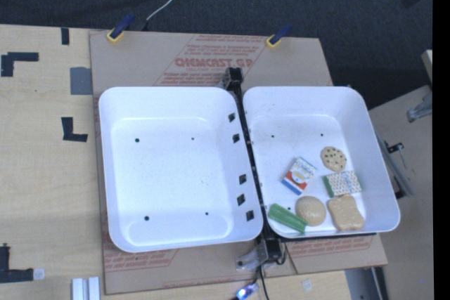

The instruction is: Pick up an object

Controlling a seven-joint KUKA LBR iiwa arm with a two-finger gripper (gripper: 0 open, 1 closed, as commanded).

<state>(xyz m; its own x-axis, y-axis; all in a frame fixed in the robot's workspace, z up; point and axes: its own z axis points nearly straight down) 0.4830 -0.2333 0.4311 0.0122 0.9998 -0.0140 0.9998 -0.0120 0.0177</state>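
near the right bin's (pixel 351 105) front corner, small items (pixel 309 211) crowd together, their labels too blurry to read.

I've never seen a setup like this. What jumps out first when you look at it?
Two shallow white bins sit side by side on a brown board: the left bin and the right bin. In the right bin's near corner lies a small cluster: a round cookie, a green piece, a tan bun and a small colourful box.
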